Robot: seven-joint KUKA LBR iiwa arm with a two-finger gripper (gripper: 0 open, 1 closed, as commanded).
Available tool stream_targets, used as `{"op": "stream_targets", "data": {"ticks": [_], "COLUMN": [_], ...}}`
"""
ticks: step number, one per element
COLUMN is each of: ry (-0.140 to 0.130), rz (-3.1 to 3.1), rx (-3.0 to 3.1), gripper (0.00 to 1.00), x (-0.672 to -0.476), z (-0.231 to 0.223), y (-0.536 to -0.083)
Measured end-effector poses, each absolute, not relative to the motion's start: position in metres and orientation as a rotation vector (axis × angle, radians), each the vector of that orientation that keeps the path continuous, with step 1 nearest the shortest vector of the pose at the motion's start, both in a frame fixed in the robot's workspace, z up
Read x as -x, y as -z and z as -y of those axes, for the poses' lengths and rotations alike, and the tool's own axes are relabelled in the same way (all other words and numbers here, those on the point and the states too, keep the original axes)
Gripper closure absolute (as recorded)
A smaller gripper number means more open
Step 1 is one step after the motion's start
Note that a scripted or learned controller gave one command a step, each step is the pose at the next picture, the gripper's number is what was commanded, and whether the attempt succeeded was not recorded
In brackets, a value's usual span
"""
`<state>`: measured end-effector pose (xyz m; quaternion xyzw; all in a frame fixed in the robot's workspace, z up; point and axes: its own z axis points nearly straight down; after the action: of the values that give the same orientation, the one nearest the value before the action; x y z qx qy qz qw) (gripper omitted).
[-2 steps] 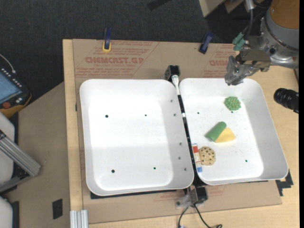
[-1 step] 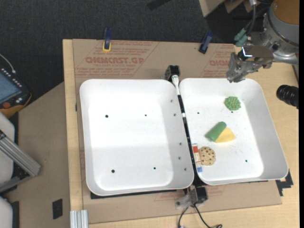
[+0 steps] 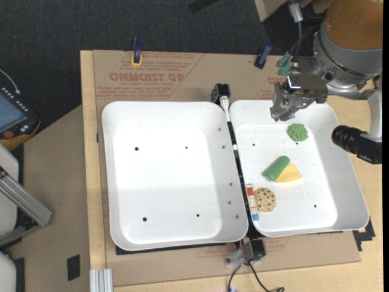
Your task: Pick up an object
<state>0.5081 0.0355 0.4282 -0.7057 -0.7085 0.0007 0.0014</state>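
My gripper (image 3: 281,114) hangs over the far part of the right bin (image 3: 316,215), its dark fingers pointing down and nothing visible between them. Just to its right lies a round, bumpy green object (image 3: 297,132). Nearer the bin's middle, a green cylinder (image 3: 276,167) rests against a yellow wedge (image 3: 290,174). A round tan cookie (image 3: 264,199) sits by the bin's left wall.
The left bin (image 3: 164,175) sits beside the right one, with a black divider rail (image 3: 234,157) between them. Both rest on a cardboard sheet (image 3: 152,72) held by clamps. A black cylindrical part (image 3: 355,142) juts in at the right.
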Motion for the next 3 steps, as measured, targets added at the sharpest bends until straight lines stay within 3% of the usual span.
{"op": "stream_targets", "data": {"ticks": [3], "ry": [0.007], "rz": [2.228], "rx": [2.224], "gripper": [1.0], "x": [-0.511], "z": [-0.034], "y": [-0.46]}}
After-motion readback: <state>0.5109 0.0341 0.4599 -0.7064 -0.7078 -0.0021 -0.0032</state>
